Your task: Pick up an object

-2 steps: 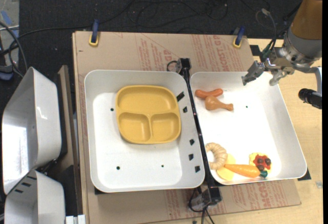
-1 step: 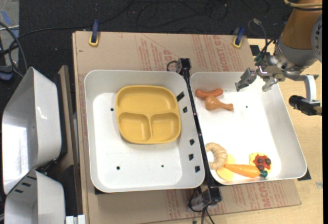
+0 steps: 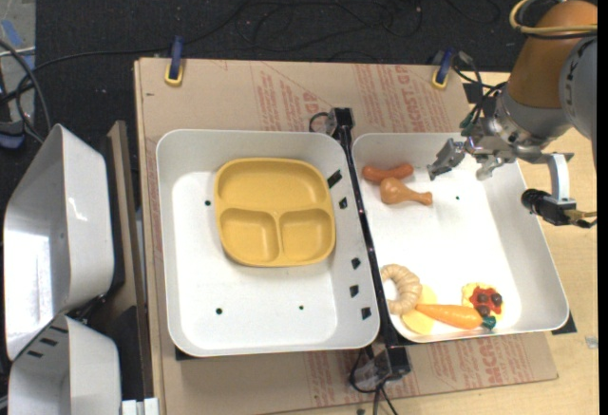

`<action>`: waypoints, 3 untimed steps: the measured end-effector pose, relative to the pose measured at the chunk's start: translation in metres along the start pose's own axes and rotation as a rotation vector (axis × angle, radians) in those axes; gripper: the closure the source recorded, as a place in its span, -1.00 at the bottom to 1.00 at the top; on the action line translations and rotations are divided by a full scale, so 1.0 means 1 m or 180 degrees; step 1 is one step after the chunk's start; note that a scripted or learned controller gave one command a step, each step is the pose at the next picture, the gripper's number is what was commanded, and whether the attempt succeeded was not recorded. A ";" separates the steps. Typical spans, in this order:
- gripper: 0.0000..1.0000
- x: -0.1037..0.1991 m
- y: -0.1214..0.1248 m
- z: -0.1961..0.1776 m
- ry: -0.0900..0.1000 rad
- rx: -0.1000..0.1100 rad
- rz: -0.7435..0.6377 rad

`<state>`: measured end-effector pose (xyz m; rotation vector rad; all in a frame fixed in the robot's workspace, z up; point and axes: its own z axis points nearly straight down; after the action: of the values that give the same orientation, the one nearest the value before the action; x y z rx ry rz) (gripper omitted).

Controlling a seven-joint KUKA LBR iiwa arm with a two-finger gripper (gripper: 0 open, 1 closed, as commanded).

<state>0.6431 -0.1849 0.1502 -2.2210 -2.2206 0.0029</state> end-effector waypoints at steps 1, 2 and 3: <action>-1.00 0.001 0.000 0.053 0.0002 0.0002 -0.0002; 1.00 0.001 0.001 0.039 -0.0003 -0.0016 -0.0006; 1.00 -0.006 0.001 -0.022 -0.0004 -0.0023 0.0004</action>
<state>0.6440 -0.1905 0.1726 -2.2265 -2.2237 -0.0040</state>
